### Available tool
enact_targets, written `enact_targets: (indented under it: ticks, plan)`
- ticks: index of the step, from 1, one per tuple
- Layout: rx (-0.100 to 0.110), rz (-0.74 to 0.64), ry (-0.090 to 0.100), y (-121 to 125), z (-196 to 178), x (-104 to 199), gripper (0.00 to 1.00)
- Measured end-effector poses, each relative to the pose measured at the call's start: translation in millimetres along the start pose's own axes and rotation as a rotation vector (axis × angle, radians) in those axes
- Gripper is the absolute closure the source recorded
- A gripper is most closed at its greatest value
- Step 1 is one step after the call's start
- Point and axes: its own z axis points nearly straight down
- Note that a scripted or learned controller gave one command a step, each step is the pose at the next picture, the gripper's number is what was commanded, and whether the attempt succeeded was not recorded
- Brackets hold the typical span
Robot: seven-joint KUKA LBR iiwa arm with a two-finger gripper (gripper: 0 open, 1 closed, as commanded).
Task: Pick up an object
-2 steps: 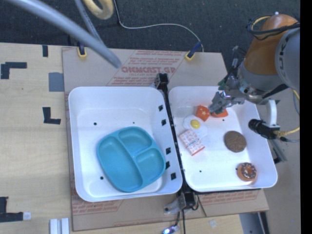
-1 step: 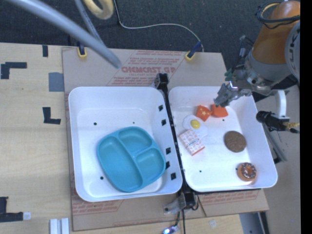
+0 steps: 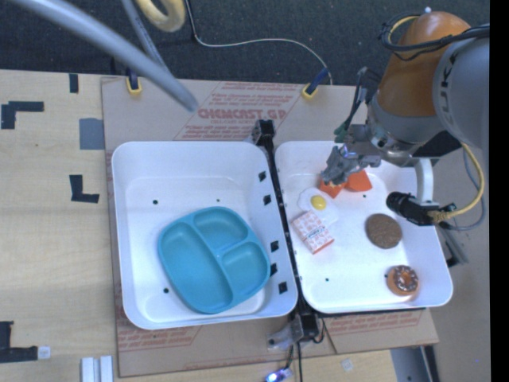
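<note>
Gripper (image 3: pixel 340 168) sits low in the right bin (image 3: pixel 425 293), over an orange block (image 3: pixel 355 183).

How wide it stands I cannot tell, since the wrist hides it from above, nor whether the block is touched or held. That block lies near the bin's far edge, partly under the gripper, its long axis running roughly left to right with a slight tilt; which end leads is unclear. Just in front of it is a fried egg toy (image 3: pixel 317 204), and touching that, a small pink-and-white packet (image 3: pixel 312 232) lying slantwise. A brown disc (image 3: pixel 383 231) lies to the right, a donut (image 3: pixel 402 281) near the front corner. A blue divided plate (image 3: pixel 213 258) lies in the left bin (image 3: pixel 135 213), set at a slant.
</note>
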Motion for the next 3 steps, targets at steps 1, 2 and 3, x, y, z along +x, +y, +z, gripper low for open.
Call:
enact_targets:
  ticks: [1,2,3]
  plan:
    - [0.000,-0.001,0.001,-15,-6,49,1.00]
    - [0.002,0.000,0.000,-42,-2,94,1.00]
    - [0.002,-0.001,0.000,-59,14,143,1.00]
